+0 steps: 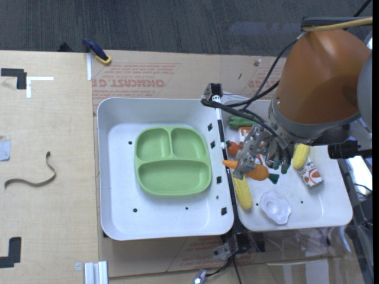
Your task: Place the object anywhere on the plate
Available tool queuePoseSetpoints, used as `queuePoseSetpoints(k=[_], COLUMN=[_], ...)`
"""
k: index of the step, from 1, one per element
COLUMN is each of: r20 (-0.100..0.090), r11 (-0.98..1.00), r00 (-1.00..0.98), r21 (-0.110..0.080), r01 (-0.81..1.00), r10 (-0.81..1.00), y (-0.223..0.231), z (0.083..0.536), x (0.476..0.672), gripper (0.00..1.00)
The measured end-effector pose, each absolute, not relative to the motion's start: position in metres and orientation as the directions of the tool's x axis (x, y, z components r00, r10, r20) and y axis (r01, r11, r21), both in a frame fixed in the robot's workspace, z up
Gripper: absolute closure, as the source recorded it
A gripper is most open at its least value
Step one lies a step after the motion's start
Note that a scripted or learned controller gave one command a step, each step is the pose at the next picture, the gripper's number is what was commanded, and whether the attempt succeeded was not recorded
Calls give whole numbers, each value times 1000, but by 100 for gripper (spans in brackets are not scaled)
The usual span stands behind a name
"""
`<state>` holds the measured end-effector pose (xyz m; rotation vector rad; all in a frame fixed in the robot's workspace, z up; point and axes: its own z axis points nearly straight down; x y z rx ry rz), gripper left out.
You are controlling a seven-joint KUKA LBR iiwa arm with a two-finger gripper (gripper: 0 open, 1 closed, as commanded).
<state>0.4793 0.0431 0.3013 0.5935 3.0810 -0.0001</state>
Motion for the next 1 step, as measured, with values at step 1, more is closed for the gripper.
queuePoseSetpoints(k=[1], r20=[-5], r11=[812], r00=[-812], r21=[2], r01=[583], r10=[583], y=[116], z=[354], x=[490], gripper=[100])
